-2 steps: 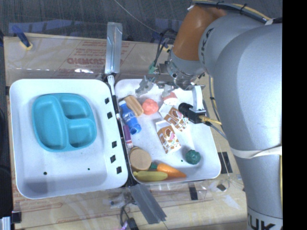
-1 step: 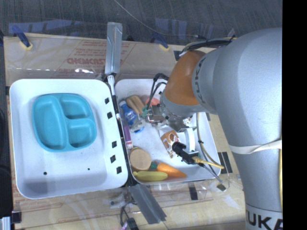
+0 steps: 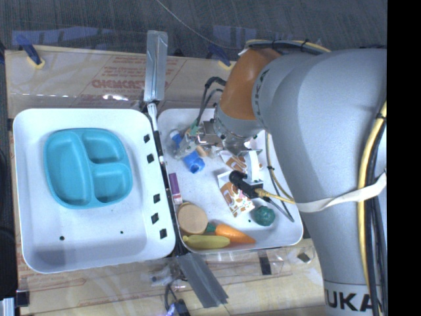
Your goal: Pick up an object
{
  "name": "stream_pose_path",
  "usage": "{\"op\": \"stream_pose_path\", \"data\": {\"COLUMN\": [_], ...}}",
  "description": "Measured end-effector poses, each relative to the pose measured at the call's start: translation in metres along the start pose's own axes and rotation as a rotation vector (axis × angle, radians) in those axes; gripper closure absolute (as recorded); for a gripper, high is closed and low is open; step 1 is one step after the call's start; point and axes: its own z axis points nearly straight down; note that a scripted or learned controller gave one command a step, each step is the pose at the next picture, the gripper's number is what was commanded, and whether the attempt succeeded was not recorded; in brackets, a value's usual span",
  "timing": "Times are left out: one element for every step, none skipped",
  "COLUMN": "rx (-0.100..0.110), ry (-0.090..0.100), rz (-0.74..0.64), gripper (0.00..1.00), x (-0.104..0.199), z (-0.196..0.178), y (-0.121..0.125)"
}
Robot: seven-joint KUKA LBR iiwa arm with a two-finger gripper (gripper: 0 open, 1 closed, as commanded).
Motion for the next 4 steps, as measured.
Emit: {"op": "stream_pose_path", "data": {"rx": [0.0, 0.003, -0.005, 0.0], "ry": [0.0, 0.001, -0.001, 0.0], "rz": [-0.219, -0.223, 0.134, 0.159], "gripper": [0.0, 1.0, 1.0, 1.0], "x": [0.001, 0.002, 0.019, 0.037], "z": [-0.025, -0.035, -0.124, -0.141], "y": [-0.025, -0.025, 0.002, -0.024]}}
